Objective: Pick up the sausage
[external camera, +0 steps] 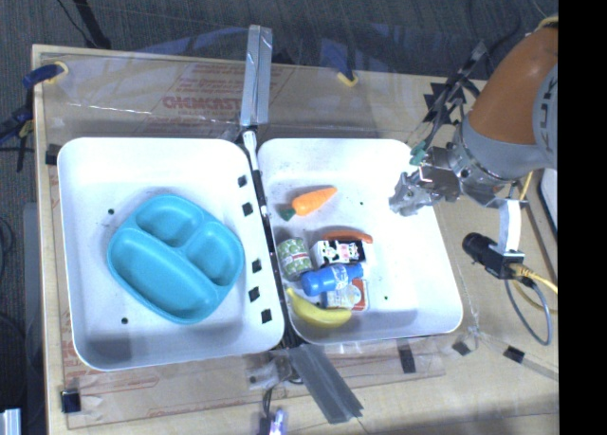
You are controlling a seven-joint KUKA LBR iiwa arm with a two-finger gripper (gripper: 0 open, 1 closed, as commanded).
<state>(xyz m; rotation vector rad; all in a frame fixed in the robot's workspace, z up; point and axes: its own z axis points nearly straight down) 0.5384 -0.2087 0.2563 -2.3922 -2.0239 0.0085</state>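
Observation:
The sausage (355,235) is a short reddish-brown piece in the right bin (417,281). Only its upper edge shows, since a black-and-white carton (340,252) lies against its near side. My gripper (409,197) hovers over the right part of that bin, to the right of the sausage and slightly farther back, with a gap of bare bin floor between them. Nothing shows in the gripper.
An orange carrot (314,200) lies behind the sausage. A green can (294,257), a blue bottle (331,279) and a banana (320,312) crowd the bin's front. The left bin (85,177) holds a blue divided plate (174,256).

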